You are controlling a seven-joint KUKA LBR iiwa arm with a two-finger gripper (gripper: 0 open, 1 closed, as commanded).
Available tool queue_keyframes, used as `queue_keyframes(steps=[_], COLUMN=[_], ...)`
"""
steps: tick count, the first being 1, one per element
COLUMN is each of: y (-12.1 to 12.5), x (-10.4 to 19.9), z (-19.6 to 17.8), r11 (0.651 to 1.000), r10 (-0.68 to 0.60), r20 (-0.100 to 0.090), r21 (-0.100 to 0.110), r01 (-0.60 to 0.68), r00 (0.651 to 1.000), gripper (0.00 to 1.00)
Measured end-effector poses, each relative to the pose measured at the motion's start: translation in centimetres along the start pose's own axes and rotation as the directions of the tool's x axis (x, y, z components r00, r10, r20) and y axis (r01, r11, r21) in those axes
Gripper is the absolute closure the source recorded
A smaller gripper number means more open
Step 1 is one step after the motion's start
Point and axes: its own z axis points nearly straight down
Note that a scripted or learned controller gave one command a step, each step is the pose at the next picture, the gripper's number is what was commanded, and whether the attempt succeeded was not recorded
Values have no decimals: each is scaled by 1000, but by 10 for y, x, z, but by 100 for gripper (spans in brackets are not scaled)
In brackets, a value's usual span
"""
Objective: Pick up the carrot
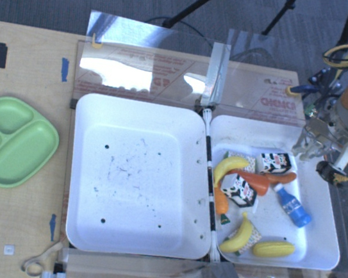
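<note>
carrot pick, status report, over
Gripper above right bin's far right edge, nothing between fingers. Carrot in bin, untouched. Cow-print cartons and banana crowd it.

red mirrored print on clear panel (277,95), unreadable, no other text

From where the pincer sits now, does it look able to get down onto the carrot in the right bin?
Probably yes. The pincer hangs over the right bin's upper right part, and the carrot's right end lies bare. Its left end, though, is crowded by a cow-print carton and a banana.
</note>
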Motion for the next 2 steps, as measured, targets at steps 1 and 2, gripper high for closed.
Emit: queue_keyframes(steps=[1, 2], y=[5, -28], x=[31, 94], z=[-36, -50], r11=[1000, 988], r10=[5, -155], r20=[0, -1], r21=[-5, 0], r01=[-5, 155], r00=[1000, 988], gripper=[100, 100])
